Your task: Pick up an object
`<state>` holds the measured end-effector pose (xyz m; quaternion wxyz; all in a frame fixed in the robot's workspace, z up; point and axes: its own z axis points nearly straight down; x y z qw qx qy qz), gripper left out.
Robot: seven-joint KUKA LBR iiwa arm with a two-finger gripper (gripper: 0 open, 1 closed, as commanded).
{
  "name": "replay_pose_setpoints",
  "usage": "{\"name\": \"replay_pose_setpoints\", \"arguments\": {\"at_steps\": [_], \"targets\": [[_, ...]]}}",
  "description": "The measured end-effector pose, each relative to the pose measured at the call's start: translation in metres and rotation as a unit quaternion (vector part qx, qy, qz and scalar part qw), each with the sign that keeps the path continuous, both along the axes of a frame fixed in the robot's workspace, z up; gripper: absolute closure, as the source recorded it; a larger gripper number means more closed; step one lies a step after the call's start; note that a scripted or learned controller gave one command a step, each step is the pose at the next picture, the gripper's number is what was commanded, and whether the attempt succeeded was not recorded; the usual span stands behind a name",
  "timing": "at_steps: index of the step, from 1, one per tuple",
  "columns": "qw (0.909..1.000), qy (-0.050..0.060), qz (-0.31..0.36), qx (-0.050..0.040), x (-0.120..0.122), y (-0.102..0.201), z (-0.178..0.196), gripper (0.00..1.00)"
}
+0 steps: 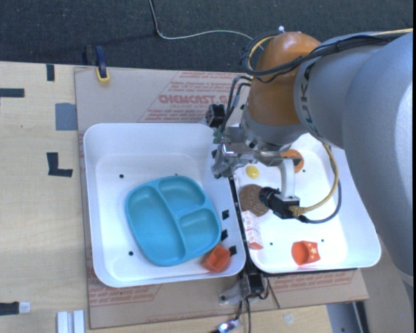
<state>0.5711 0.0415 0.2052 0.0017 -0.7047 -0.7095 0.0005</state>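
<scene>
Grey arm with orange-banded wrist point(286, 75) holds its gripper point(225, 159) over the divider between the two shallow white bins point(97, 186), jaw state indeterminable, with a brown round object point(252, 200) just beside it in the right bin and a blue sectioned plastic tray point(172, 218) in the left.

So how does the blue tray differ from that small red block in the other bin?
The blue tray is far bigger than the red block. The tray is flat, rounded and split into three compartments; the block is a chunky little lump. The tray takes up much of the left bin, while the block sits near the front edge of the right bin. Both rest on a white bin floor, away from the arm.
</scene>
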Motion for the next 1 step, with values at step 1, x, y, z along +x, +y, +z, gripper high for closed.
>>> {"name": "replay_pose_setpoints", "arguments": {"at_steps": [1], "targets": [[1.0,-0.001,0.001,0.0003,-0.0126,0.0507,0.0182,1.0]]}}
